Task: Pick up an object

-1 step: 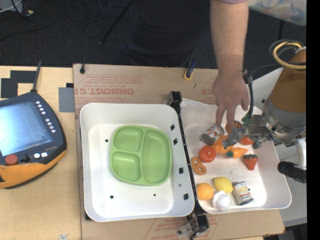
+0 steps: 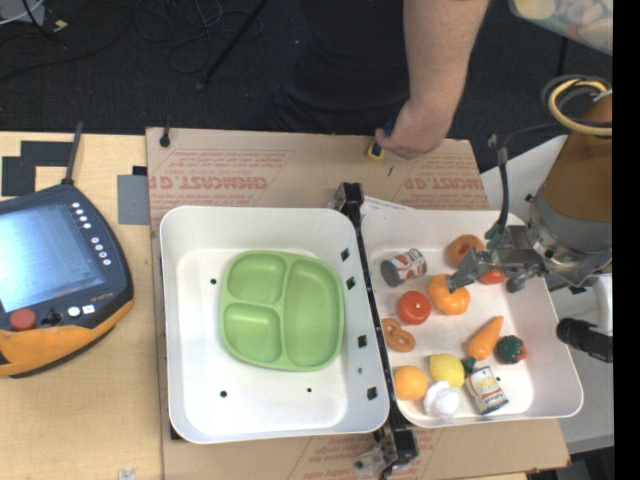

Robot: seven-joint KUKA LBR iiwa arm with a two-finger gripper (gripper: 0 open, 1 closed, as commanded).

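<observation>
The right bin [image 2: 560, 388] holds a heap of toy food. In it lie a small can [image 2: 405, 265], a red tomato [image 2: 414, 308], an orange fruit [image 2: 450, 297], an orange ring [image 2: 462, 247], a carrot [image 2: 485, 336], a lemon [image 2: 447, 369], another orange [image 2: 410, 381] and a small box [image 2: 487, 389]. My gripper [image 2: 478, 268] hangs low over the bin's upper right part, just above the orange fruit and beside the ring. A red piece [image 2: 493, 277] shows under it. Nothing is visibly held.
The left bin [image 2: 190, 268] holds a green divided plate [image 2: 282, 309]. A person's arm reaches in from the top, hand [image 2: 405, 140] on the cardboard behind the bins. A teach pendant [image 2: 55, 268] lies at the far left. A black divider [image 2: 365, 298] separates the bins.
</observation>
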